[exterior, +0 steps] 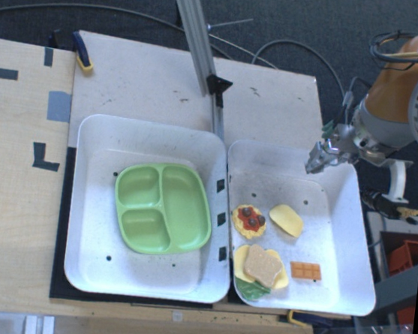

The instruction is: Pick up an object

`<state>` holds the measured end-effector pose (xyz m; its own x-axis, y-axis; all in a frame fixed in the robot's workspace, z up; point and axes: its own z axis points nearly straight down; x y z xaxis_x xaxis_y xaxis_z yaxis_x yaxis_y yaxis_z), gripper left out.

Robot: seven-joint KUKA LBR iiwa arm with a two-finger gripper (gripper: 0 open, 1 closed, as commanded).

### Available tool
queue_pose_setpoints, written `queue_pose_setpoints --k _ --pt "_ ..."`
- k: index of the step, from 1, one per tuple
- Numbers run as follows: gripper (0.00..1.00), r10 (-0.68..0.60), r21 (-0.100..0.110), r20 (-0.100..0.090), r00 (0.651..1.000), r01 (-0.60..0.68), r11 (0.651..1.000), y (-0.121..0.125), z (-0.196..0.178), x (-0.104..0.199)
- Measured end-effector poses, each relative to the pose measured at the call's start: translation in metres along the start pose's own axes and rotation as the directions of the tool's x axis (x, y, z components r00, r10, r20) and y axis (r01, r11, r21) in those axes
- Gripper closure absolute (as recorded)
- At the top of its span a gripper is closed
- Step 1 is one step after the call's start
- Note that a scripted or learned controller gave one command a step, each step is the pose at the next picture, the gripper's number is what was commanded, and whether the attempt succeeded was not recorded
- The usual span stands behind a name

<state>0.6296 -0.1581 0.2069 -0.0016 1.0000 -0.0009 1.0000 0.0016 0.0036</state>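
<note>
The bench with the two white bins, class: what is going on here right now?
A grey and orange robot arm reaches in from the right, its hand hovering over the far edge of the right bin. It holds nothing yet. In that bin lie toy foods: a small pizza, a yellow piece, a sandwich and an orange cracker. The left bin holds a green divided plate. No pick has been made so far.
</note>
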Motion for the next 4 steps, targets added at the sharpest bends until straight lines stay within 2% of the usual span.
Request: queue_pose_setpoints --k 2,4 --pt "1.00 -0.004 0.006 -0.003 1.000 0.004 1.000 -0.016 0.007 0.096" --pt "1.00 -0.007 0.006 -0.003 1.000 0.007 1.000 -0.039 0.000 0.215"
